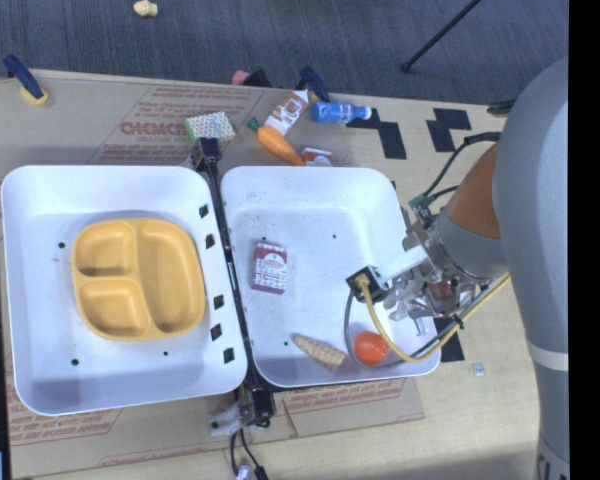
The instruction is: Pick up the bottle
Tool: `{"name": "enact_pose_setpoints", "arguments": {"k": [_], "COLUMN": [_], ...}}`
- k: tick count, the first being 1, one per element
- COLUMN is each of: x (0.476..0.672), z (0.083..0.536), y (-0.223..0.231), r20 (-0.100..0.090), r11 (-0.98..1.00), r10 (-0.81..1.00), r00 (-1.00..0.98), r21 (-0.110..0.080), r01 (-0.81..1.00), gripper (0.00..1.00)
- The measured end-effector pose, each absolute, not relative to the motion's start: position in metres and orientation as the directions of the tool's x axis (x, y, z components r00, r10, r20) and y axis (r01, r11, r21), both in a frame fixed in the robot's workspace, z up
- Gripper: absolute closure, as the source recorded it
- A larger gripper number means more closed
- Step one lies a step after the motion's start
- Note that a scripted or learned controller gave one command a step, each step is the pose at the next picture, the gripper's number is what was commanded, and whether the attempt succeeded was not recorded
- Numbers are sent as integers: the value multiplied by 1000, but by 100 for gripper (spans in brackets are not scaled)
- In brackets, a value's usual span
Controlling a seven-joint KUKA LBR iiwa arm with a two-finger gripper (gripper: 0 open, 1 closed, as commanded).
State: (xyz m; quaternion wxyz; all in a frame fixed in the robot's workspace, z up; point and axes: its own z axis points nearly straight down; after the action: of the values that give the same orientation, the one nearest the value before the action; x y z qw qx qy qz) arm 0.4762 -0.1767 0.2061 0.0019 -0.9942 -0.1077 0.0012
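The claw (412, 303) hung over the right bin (320, 193) — grip state indiscernible; the bottle (338, 113) lay outside, on the far counter (460, 408).

One fixed camera above the tabletop (460, 388), looking down at a slant.

It takes in both white bins side by side, the left bin (20, 268) and the right bin (310, 193), from far enough to show the cardboard under them and a strip of dark carpet (280, 18) along the top. The arm (535, 218) enters from the right edge, large and near the lens.
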Motion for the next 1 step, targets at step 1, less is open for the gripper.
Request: {"name": "enact_pose_setpoints", "arguments": {"k": [1], "x": [476], "z": [188], "y": [-152], "r20": [-4], "r11": [-963], "r10": [269], "r00": [963], "r21": [-6], "r01": [269], "gripper": [100]}}
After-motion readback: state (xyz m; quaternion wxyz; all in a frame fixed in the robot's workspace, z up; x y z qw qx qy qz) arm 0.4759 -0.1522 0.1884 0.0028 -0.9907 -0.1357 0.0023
